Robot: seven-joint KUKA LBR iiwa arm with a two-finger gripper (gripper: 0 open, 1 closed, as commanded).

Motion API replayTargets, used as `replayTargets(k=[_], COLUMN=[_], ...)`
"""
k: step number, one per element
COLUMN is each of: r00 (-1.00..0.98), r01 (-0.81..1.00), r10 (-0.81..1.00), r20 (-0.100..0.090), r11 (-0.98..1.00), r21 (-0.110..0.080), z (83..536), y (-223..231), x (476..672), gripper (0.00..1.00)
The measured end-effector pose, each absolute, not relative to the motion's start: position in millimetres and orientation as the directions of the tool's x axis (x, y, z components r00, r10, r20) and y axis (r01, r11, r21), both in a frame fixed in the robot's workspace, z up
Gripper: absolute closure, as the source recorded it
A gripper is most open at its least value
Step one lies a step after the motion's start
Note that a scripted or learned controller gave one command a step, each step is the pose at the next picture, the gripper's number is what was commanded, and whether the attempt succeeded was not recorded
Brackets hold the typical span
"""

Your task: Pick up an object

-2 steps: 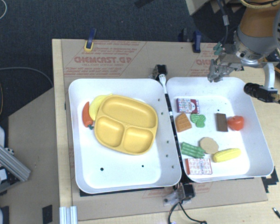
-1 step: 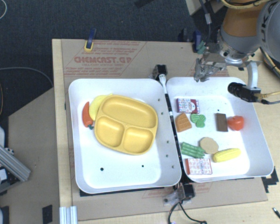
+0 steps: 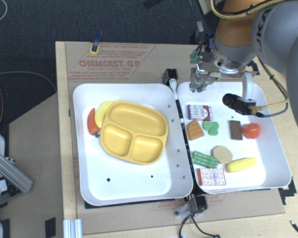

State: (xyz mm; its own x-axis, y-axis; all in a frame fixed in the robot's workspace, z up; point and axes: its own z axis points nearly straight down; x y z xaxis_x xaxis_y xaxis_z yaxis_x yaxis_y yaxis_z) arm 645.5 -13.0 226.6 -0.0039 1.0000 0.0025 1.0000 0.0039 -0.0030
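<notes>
- the gripper (image 3: 201, 81) hangs over the right bin's (image 3: 275, 148) far left corner; whether it is open cannot be told.
- a yellow divided tray (image 3: 134, 132) lies in the left bin (image 3: 89, 172).

A brown cardboard sheet (image 3: 114, 58) printed with red lettering is spread over the table (image 3: 49, 148), and two shallow white bins are set on it side by side. A blue and yellow clamp (image 3: 95, 43) is fixed at the sheet's far edge. A dark carpeted floor (image 3: 64, 14) is seen beyond. A metal bracket (image 3: 10, 170) is seen at the left edge, and cables (image 3: 198, 227) trail below the bins.
</notes>
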Motion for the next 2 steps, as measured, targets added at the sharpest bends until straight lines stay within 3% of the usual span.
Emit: replayTargets(k=[1,2], r00=[-0.005,0.001], r01=[1.0,1.0], r10=[1.0,1.0], r20=[0.002,0.0], r11=[0.005,-0.001], r21=[-0.003,0.002], z=[215,224], y=[31,17], x=[643.7,646.3], gripper=[1.0,1.0])
